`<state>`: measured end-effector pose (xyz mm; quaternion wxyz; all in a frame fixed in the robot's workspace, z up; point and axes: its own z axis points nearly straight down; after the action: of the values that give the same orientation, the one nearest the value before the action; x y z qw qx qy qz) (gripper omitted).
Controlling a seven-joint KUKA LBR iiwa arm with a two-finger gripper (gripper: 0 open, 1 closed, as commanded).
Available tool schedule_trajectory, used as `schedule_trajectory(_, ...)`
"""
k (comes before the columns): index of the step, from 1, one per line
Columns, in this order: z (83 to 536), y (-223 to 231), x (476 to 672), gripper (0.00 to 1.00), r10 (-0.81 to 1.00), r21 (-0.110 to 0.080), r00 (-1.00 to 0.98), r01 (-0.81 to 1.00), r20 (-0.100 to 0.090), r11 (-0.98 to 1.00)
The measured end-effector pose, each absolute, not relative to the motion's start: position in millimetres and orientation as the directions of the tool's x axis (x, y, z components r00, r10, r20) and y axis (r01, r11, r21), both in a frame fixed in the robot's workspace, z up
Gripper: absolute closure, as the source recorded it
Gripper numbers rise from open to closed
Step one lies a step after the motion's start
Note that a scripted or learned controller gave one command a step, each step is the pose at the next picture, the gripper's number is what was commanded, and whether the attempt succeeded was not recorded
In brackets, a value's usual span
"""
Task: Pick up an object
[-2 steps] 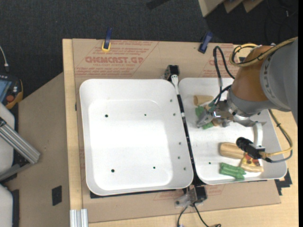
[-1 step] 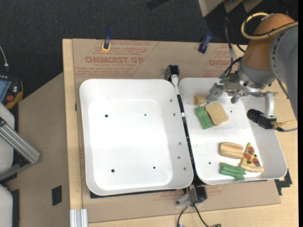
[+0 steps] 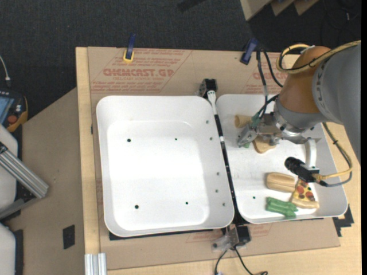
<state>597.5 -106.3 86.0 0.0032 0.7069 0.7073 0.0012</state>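
My gripper (image 3: 253, 135) hangs low over the back part of the right bin (image 3: 248, 204), at the end of the grey arm with its orange band. A small tan piece (image 3: 263, 147) lies just beneath and in front of it, partly covered by the gripper. Another tan piece (image 3: 242, 121) lies just behind the gripper, near the bin's back left corner. Nearer the front lie a tan loaf-shaped block (image 3: 280, 181), a green pod-like toy (image 3: 280, 206) and a toy pizza slice (image 3: 304, 195). Nothing can be seen held in the gripper.
The left bin (image 3: 160, 165) is a shallow white tray beside the right one, with a dark divider strip (image 3: 223, 153) between them. Both stand on a cardboard sheet (image 3: 149, 67) clamped at the back. The arm covers the right bin's far right side.
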Motion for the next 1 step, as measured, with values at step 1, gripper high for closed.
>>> schedule_trajectory(1,87.4,-216.7,545.7,0.00,1.000,0.003,0.009,1.000,-0.005,-0.009)
